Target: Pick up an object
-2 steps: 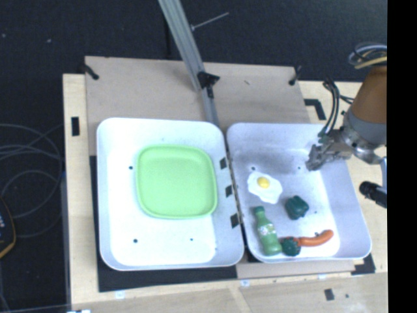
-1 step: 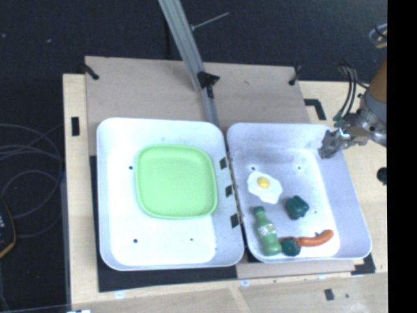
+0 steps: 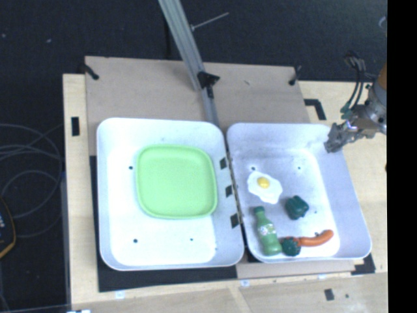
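Right bin (image 3: 345, 194) loaded with small toys, gripper (image 3: 335, 137) waiting above its far right corner.

Nearest the camera: green bottle (image 3: 266, 230), red chili pepper (image 3: 311, 240) along the front wall, its green end almost touching the bottle base. Further in: dark green bell pepper (image 3: 296, 207), then fried egg (image 3: 264, 184). Left bin (image 3: 117, 194) with a light green plate (image 3: 176, 180). Farthest: gripper at the bin rim, well apart from every toy, carrying nothing; fingers too small and dark to judge as apart or together. Risks, probably: clipping the bin wall on descent, sliding off the flat egg, or pinching bottle and chili together.
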Motion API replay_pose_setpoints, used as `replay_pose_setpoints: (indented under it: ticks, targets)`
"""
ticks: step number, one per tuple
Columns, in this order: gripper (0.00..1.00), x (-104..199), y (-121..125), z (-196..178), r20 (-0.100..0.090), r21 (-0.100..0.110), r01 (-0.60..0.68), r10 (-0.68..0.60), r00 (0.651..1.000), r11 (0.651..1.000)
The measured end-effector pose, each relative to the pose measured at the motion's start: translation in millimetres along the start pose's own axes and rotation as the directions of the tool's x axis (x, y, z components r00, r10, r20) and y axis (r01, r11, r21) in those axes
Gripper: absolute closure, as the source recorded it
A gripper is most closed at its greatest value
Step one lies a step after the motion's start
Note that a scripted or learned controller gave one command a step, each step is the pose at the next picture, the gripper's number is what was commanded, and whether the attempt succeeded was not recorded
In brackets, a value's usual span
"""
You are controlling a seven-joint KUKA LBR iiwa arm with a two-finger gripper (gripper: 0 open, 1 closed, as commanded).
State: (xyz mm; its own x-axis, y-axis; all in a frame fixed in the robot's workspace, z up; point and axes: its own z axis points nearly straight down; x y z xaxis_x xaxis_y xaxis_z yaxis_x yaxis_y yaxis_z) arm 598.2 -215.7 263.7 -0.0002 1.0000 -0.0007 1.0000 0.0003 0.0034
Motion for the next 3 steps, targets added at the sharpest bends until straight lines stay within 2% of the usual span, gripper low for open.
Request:
replay_pose_setpoints:
  ticks: [1,2,3]
  targets:
    - [1.0,56.9,16.8,-1.7,-0.001,0.002,0.004,-0.004,1.0,1.0]
    - [1.0,106.5,20.3,8.7,-0.001,0.003,0.003,-0.003,1.0,1.0]
    - [1.0,159.1,29.3,1.8,-0.002,0.002,0.003,-0.003,1.0,1.0]
